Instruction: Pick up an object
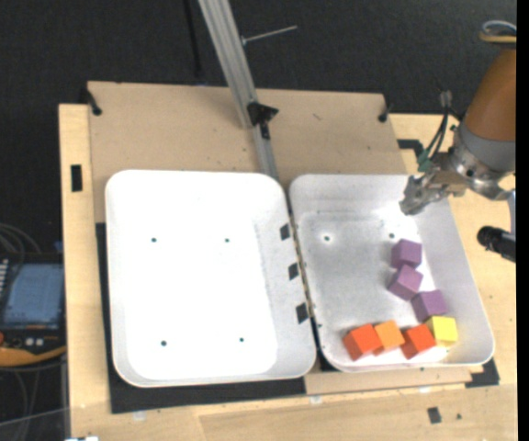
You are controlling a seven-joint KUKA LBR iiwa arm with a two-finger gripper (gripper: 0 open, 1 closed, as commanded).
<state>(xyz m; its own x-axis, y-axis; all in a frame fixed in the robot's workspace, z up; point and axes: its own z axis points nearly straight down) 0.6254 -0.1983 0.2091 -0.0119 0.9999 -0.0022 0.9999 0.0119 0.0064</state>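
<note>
I see my hand (414, 197) above the right bin's (338, 196) far edge, its grip state unclear, with the nearest purple block (408, 252) just below it toward me.

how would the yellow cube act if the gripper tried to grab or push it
The yellow cube looks rigid and flat-faced, so it would probably slide rather than roll. It sits against an orange block near the right bin's rim, so fingers may lack room and a push could jam it.
</note>
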